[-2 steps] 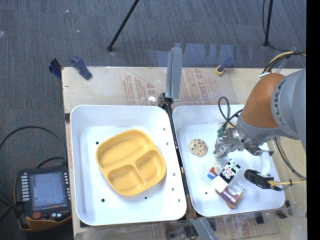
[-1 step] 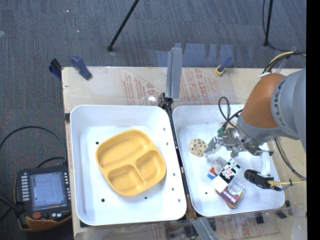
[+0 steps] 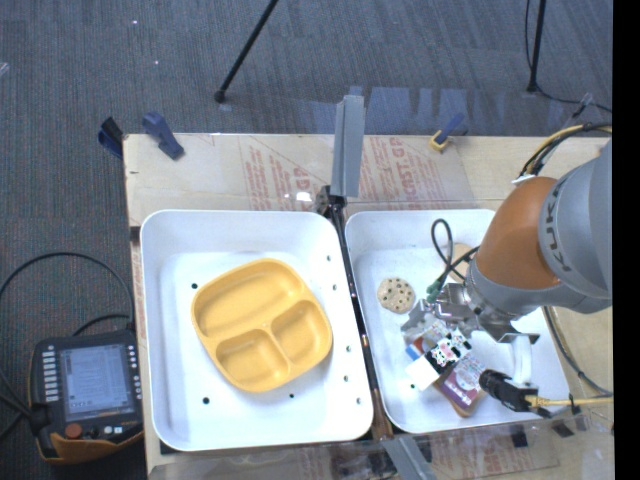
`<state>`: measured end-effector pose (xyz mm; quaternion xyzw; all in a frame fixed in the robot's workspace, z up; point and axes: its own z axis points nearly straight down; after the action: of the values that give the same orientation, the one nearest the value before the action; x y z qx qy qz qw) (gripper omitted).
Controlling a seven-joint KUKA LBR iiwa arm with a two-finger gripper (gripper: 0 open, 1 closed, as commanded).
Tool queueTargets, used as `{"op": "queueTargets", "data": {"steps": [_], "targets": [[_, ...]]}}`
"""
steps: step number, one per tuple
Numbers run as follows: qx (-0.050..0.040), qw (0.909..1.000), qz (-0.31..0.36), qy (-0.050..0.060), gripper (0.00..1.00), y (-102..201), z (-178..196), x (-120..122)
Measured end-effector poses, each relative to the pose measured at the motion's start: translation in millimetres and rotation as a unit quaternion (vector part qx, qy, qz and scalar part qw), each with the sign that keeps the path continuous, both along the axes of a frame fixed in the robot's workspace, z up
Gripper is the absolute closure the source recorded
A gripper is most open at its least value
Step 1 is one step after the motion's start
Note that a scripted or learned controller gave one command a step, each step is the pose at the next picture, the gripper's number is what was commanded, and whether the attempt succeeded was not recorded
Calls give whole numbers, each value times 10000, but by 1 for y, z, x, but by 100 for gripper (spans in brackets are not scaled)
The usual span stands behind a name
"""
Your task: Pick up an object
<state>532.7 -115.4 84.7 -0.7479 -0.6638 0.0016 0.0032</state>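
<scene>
Objects for picking are lying in the right bin (image 3: 400, 230), toward the counter's (image 3: 240, 173) front right corner: a round cookie-like disc (image 3: 396, 293), a small white box with dark print (image 3: 432, 360) and a dark reddish packet (image 3: 463, 392). The claw (image 3: 438, 318) is hanging just above the box, beside the disc; whether it is released or clenched I cannot tell. The disc is looking light, stiff and flat (awkward to pinch except across its rim), while the box is offering firmer parallel sides. The packet is probably soft and slippery. The box's print is too small to read. The left bin (image 3: 160, 258) is carrying a yellow divided plate (image 3: 262, 323).
</scene>
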Motion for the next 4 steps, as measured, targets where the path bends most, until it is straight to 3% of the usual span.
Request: {"op": "queueTargets", "data": {"steps": [1,2,3,4], "targets": [[10,10000,-23,17,100,0,7,0],[9,10000,-28,18,0,0,7,0],[3,9987,503,1,0,24,0,-45],[12,9989,466,24,100,23,7,-46]]}}
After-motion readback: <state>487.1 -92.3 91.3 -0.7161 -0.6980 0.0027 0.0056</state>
